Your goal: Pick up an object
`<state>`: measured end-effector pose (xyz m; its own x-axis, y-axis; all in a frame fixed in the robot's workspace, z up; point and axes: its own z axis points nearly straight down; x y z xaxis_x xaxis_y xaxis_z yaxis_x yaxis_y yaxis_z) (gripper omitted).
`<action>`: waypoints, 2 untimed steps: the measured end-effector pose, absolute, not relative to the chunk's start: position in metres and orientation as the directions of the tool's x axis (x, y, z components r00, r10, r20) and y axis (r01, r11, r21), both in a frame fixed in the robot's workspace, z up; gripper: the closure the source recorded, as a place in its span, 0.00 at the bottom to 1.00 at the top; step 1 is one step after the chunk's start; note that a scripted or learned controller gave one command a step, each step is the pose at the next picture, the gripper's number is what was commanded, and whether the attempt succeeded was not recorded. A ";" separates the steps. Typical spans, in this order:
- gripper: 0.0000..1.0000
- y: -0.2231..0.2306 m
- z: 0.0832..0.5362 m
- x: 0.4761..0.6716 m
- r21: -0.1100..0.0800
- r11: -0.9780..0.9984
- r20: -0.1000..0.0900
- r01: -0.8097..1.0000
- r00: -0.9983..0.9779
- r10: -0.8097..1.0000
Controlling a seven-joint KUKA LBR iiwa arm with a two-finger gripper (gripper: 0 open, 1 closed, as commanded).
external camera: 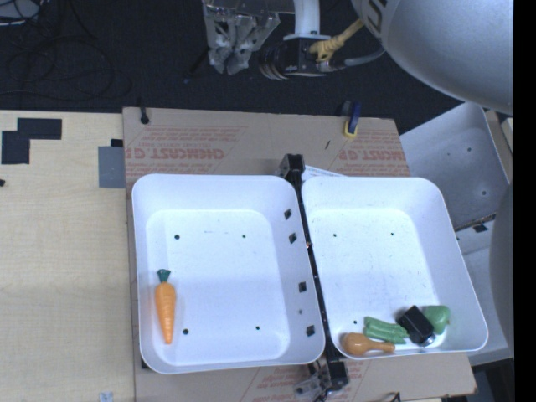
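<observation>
I see a pear-shaped orange toy point(366, 344) at lower right; the gripper point(237, 54), top centre, looks closed, holding nothing.

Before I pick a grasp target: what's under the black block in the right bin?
The black block lies across green pieces, another green piece behind it. Their covered parts stay hidden.
</observation>
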<state>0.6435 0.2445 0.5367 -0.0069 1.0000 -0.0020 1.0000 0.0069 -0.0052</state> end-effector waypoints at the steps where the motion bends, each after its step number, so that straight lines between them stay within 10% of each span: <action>1: 1.00 0.245 0.537 0.643 -0.005 0.007 -0.002 1.000 -0.007 1.000; 2: 1.00 0.245 0.537 0.643 -0.005 0.007 -0.002 1.000 -0.007 1.000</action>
<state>0.6435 0.2446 0.5366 -0.0074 1.0000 -0.0021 1.0000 0.0074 -0.0053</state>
